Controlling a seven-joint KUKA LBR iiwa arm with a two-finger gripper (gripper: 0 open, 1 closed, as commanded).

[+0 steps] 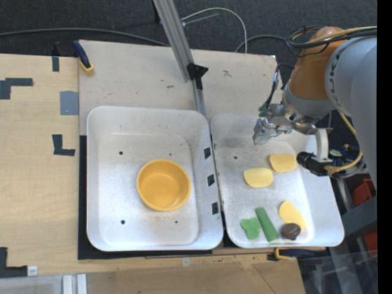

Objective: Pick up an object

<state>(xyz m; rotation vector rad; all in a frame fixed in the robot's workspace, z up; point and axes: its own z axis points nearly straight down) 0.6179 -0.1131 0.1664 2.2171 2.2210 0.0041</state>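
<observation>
The arm reaches in from the right, its gripper [264,133] low over the far end of the right bin [233,164], above bare bin floor. Whether it is open or closed cannot be told from here; no object shows in its grasp.

The objects lie nearer the camera in that bin. A yellow piece [282,162] sits just right of and below the gripper, with a second yellow piece [258,177] just beside it to the left. At the near end lie a green block [266,223], a green leafy piece [250,227] touching its left side, a third yellow piece [291,213] and a small dark brown ball [290,230] against it.

The left bin [110,127] holds a yellow bowl [163,184], upright, near its middle. Both bins rest on the tabletop [37,164].
</observation>
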